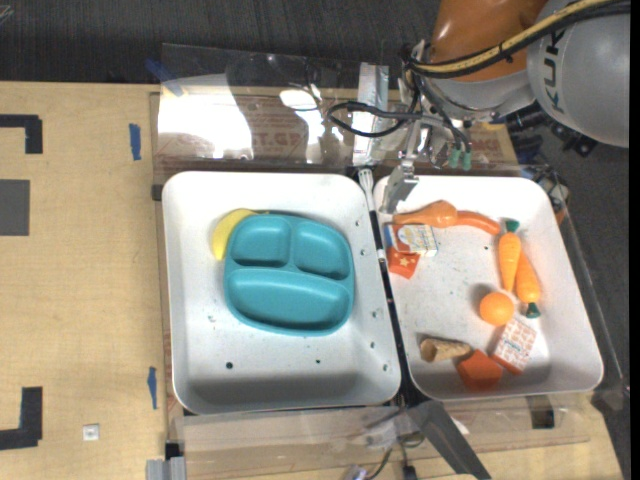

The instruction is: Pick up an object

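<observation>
My gripper point(393, 196) hangs over the far left corner of the right bin point(570, 298), close to the wall between the two bins. Just below and to its right lie an orange curved toy point(450, 214), a small white-labelled carton point(417, 238) and a red-orange scrap point(402, 263). Further right lies a carrot point(519, 264), with an orange ball point(495, 308) beneath it. Nothing can be seen held in the gripper.
Near the right bin's front are a red-and-white packet point(515, 343), an orange piece point(480, 369) and a brown lump point(444, 348). The left bin point(190, 338) holds a teal divided plate point(290, 273) lying over a yellow item point(228, 230). Cables point(370, 123) trail behind the bins.
</observation>
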You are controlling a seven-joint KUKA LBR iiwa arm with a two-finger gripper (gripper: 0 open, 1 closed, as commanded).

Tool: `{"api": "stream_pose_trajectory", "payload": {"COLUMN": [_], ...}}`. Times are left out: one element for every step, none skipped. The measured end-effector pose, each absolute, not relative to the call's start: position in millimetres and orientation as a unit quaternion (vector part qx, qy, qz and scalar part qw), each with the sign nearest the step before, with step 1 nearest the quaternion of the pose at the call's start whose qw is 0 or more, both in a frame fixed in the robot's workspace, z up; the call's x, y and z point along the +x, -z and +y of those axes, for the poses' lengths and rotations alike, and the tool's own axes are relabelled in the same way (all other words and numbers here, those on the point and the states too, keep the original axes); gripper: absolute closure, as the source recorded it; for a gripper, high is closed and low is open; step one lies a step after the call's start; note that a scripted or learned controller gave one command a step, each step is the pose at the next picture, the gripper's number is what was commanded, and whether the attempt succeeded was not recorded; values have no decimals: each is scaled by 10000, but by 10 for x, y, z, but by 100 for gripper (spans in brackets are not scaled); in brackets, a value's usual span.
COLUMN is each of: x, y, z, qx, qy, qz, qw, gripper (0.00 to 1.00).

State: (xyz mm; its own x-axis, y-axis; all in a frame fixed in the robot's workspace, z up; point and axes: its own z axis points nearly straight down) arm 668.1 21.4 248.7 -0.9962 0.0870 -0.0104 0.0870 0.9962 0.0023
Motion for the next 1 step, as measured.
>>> {"api": "stream_pose_trajectory", "payload": {"x": [6172], "y": [-1857], "z": [-238], "qx": [-2106], "qy": [0], "qz": [9776], "qw": [19], "gripper": [0]}}
